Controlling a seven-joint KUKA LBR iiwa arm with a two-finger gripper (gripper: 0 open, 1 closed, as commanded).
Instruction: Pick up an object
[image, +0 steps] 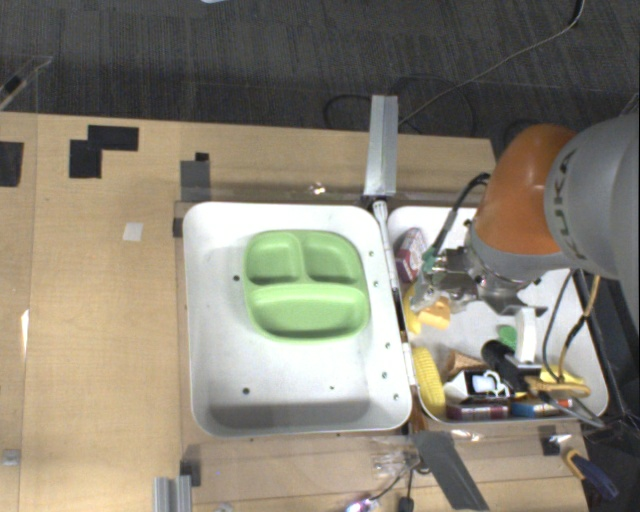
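Gripper (428, 290): I am hovering low in right bin (590, 352); finger state — cannot tell.
Object: yellow piece (436, 318), small, blocky.

The robot's arm (590, 200) is a thick, rounded limb with a smooth light-grey shell. Dark lettering runs along the grey casing near its upper edge, too partial to read fully. Above the wrist sits a broad, glossy orange band (520, 195), domed like a ball joint. Below the band comes a narrower grey metal wrist section (495, 275) with darker fittings and small silvery hardware at its end. A thin black cable (458, 215) loops from the orange band down along the wrist's left side. More cables hang beneath the arm, black and yellow.
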